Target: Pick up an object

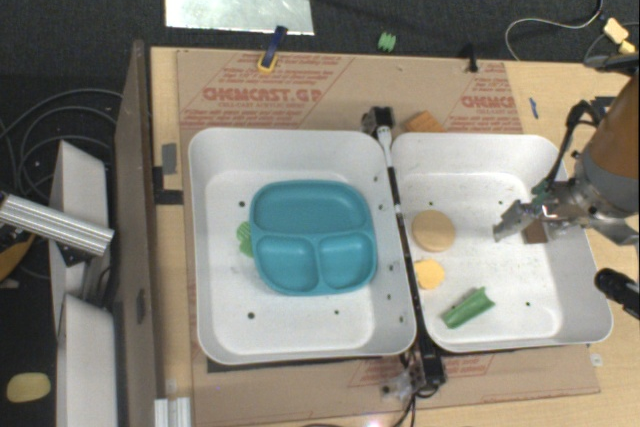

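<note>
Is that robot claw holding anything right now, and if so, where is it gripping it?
Nothing shows between the gripper's fingers; it sits over bare floor of the right bin, apart from the tan disc.

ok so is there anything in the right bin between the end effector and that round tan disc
Nothing visible stands in the way. The end effector sits over the right bin, and bare white floor lies between it and the round tan disc. The yellow piece and green piece lie nearer the bin's front edge, off that line.
</note>
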You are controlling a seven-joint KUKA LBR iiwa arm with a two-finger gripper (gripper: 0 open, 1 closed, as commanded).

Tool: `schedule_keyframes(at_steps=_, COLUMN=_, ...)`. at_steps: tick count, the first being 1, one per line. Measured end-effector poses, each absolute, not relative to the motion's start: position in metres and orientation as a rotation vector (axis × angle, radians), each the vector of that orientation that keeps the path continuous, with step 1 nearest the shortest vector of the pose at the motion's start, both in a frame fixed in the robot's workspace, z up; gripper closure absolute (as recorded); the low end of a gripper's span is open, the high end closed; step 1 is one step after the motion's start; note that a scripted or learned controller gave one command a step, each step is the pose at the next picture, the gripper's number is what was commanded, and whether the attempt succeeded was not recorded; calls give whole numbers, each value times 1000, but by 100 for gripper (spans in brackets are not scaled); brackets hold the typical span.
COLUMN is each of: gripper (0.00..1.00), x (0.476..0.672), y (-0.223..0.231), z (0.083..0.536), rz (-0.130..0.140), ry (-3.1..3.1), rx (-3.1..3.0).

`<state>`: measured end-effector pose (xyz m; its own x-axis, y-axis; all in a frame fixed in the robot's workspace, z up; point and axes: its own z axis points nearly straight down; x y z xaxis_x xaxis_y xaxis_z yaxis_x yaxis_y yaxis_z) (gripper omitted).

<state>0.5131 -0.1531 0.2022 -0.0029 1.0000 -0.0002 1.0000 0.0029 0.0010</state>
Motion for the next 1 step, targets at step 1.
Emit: schedule_keyframes(at_steps=1, gripper=0, x=567, y=-207, z=147, rz=0, ry=2218, rx=2220)
